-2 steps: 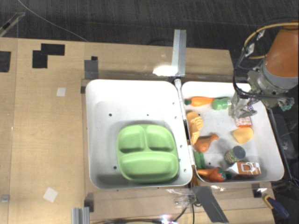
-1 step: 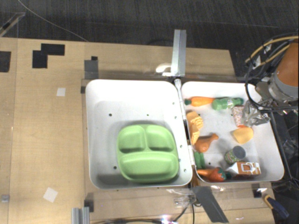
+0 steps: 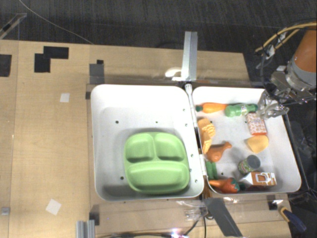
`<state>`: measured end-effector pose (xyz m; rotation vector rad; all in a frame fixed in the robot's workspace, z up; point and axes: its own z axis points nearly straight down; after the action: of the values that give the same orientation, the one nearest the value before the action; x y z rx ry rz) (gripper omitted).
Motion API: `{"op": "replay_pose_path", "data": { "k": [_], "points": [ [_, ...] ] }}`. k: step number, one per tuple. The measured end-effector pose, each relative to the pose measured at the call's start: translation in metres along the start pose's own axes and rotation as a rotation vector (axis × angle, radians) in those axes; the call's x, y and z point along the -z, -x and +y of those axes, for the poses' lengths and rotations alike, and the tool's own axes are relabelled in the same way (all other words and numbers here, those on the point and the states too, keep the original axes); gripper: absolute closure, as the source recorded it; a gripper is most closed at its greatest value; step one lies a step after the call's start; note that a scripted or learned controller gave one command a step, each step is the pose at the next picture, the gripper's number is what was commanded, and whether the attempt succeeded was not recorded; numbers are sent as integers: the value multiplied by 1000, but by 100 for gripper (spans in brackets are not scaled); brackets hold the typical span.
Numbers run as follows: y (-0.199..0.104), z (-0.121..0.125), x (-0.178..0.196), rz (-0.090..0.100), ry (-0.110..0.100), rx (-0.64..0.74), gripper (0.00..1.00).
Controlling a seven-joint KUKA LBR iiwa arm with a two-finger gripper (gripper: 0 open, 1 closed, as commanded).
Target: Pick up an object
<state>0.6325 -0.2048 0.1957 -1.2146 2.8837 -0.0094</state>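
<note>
My gripper point(image 3: 273, 107) hangs over the far right corner of the right bin point(image 3: 292, 168), open, with nothing between its fingers. Just below it lies a red and white packet point(image 3: 256, 125). To its left a green bottle point(image 3: 240, 110) lies end to end with an orange carrot point(image 3: 214, 107). Farther forward in the bin are a yellow-orange wedge point(image 3: 257, 143), a brown drumstick point(image 3: 218, 151), a yellow toy point(image 3: 206, 131), a small can point(image 3: 248, 164), an orange carton point(image 3: 261, 179) and a second carrot point(image 3: 224, 185).
The left bin point(image 3: 106, 133) holds a green divided plate point(image 3: 157, 161). A metal post point(image 3: 190, 53) stands behind the wall between the bins. The arm's grey wrist with its orange band point(image 3: 306, 58) comes in from the right edge, with cables above it.
</note>
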Motion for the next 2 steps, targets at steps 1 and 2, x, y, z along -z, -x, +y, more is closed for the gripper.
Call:
{"op": "replay_pose_path", "data": {
  "k": [1,2],
  "points": [
    [50,-4,-48,0,6,265,100],
    [55,-3,62,-4,-6,69,100]
  ]
}}
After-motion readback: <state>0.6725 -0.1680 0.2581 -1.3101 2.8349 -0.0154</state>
